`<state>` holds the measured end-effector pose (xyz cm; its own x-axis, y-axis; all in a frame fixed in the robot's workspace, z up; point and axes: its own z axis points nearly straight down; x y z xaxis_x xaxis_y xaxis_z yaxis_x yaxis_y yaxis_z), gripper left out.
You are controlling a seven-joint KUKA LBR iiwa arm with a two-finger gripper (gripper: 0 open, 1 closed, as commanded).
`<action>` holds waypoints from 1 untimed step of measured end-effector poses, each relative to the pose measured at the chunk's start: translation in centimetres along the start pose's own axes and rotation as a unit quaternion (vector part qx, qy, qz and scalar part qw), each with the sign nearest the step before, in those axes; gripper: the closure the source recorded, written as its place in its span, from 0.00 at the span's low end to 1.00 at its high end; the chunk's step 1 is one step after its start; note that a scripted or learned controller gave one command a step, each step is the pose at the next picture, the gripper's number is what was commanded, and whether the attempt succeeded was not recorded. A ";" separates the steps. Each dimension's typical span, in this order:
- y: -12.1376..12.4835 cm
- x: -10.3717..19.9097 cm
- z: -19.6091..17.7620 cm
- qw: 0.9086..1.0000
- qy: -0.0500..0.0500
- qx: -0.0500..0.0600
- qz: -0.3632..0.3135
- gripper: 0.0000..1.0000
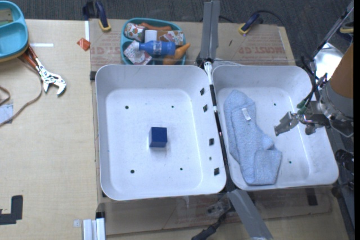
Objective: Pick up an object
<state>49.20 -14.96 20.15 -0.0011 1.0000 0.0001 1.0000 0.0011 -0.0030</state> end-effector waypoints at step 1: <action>0.1 -0.1 -0.9 1.000 0.000 0.000 0.001 1.00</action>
